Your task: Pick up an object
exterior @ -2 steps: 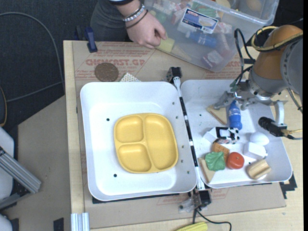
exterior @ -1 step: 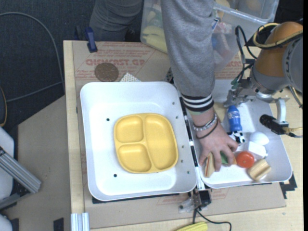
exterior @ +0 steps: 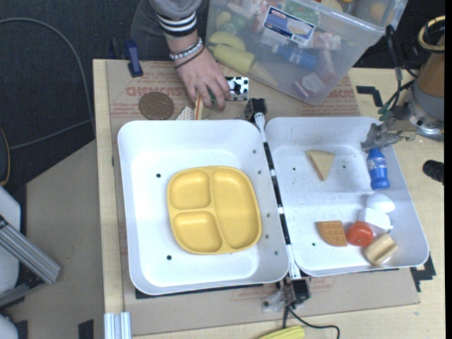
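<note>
Item: pick-up attempt, in progress, outcome not established.

Hand [exterior: 380, 135]: metal, at the far right edge of the right bin [exterior: 296, 136], directly above the top of the blue bottle [exterior: 378, 169]. It appears to touch or sit just over the bottle's cap; whether its two prongs are apart or together cannot be told from this angle. Nothing is visibly held clear of the bin floor.

Progress (a judgement): the approach looks done; a firm grip and the lift remain. The bottle lies on the bin floor, so the task is not yet complete.

Right bin, other contents: a tan wedge [exterior: 321, 164] near the middle; a white egg-like piece [exterior: 381, 205] below the bottle; a red round piece [exterior: 359, 234] touching a waffle-patterned biscuit [exterior: 331, 232]; a bread-coloured roll [exterior: 381, 248] at the near right corner.

Left bin [exterior: 141, 189]: one yellow divided plate [exterior: 213, 209], three compartments, lying flat at the centre.

Surface: both bins sit on a brown cardboard sheet [exterior: 113, 189] over the desk, with a dark clamp between them at the far side.

Surroundings: a person's hand [exterior: 205, 80] in a grey striped sleeve rests on the cardboard behind the left bin, beside a brown disc [exterior: 156, 106] and a black-and-white die [exterior: 239, 85]. A clear storage tub [exterior: 311, 34] of assorted toy foods stands tilted behind the right bin. Dark carpet and a looping cable lie to the left.
</note>
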Motion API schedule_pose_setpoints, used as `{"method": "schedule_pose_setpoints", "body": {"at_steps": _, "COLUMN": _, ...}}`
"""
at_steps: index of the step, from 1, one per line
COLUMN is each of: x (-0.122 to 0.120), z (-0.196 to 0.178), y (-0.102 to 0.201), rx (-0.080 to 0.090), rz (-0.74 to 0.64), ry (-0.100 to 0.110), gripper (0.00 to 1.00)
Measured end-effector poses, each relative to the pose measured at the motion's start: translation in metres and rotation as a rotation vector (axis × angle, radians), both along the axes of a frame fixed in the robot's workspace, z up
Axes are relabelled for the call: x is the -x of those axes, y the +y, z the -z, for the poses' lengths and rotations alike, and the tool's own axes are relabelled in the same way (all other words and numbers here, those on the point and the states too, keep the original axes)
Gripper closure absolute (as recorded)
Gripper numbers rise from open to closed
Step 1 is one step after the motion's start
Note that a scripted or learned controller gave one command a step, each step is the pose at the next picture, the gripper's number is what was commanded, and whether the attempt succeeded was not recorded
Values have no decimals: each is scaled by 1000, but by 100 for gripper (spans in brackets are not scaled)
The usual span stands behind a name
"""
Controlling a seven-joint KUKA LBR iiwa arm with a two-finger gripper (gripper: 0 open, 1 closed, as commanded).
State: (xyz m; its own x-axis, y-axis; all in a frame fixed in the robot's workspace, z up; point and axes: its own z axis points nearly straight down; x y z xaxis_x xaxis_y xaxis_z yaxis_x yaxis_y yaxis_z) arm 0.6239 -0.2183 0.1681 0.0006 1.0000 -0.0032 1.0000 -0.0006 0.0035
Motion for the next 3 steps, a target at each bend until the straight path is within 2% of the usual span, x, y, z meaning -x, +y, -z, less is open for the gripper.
{"method": "schedule_pose_setpoints", "body": {"at_steps": 1, "x": -24, "z": 9, "y": 63, "rx": -4, "rz": -3, "ry": 1, "gripper": 100}}
{"method": "schedule_pose_setpoints", "body": {"at_steps": 2, "x": 9, "z": 4, "y": 109, "rx": -4, "rz": -2, "ry": 5, "gripper": 100}}
{"method": "schedule_pose_setpoints", "body": {"at_steps": 3, "x": 59, "z": -17, "y": 131, "rx": -4, "rz": -1, "ry": 5, "gripper": 100}}
